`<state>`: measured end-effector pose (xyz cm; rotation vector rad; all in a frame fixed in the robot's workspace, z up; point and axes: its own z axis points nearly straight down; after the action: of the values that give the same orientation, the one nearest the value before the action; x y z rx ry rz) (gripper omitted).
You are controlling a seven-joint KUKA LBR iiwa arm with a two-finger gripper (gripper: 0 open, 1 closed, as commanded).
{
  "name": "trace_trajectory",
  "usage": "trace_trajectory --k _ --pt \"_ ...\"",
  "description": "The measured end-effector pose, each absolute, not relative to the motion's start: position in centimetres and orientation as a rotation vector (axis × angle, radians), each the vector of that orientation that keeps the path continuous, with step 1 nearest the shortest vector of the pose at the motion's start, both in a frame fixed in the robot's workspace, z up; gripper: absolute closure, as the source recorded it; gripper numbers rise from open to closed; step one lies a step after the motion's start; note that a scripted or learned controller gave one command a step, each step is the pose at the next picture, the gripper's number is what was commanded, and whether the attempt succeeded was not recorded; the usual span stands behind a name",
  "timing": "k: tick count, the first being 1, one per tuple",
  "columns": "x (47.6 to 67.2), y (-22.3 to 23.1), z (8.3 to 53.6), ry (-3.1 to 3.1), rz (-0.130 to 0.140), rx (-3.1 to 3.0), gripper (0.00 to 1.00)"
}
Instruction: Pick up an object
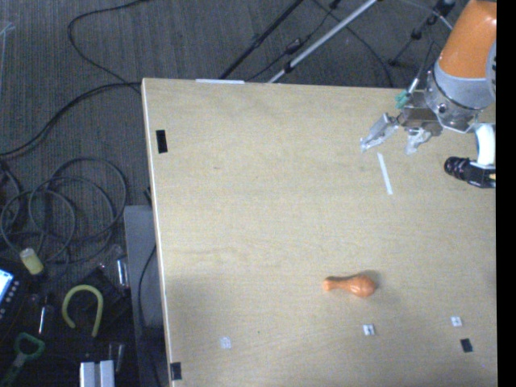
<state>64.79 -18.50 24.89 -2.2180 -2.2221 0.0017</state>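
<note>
Currently the gripper (395, 139) sits over the upper-right part of the tan bench top (266, 200), hanging from the grey wrist w/ the orange band (472, 39) above it. Its two metal fingers (376, 139) are spread apart, nothing between them, so it is released and carrying no load. Just below the fingertips, a thin white stick (384, 173) lies flat on the bench, slanted slightly, apart from the gripper. Target obj: an orange pear-shaped item (351, 285), narrow end pointing left, lying on its side in the lower-middle of the bench, well apart from the gripper and untouched. Small white tags (368, 330) and a dark mark (466, 345) lie near the bottom-right of the bench; a black tape patch (161, 141) near the left edge. A black fitting (466, 168) shows at the right edge, beside the wrist. Off the bench, left side: coiled black cables (56, 208) on grey carpet, plus a yellow-green U-shaped piece (82, 305). Tripod legs (339, 22) cross the floor at top.
</note>
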Motion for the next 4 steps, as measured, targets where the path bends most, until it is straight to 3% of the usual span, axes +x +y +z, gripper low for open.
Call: trace_trajectory --k 1,2,3,4 --pt "66.7 -22.4 10.6 -2.338 0.008 -2.098 0.0" --pt "66.9 -22.2 8.4 -2.631 0.005 -1.718 0.0" --pt "66.9 -18.1 8.4 -2.707 0.003 -1.597 0.0" --pt "66.9 -16.9 8.4 -2.904 0.001 -1.201 0.0"
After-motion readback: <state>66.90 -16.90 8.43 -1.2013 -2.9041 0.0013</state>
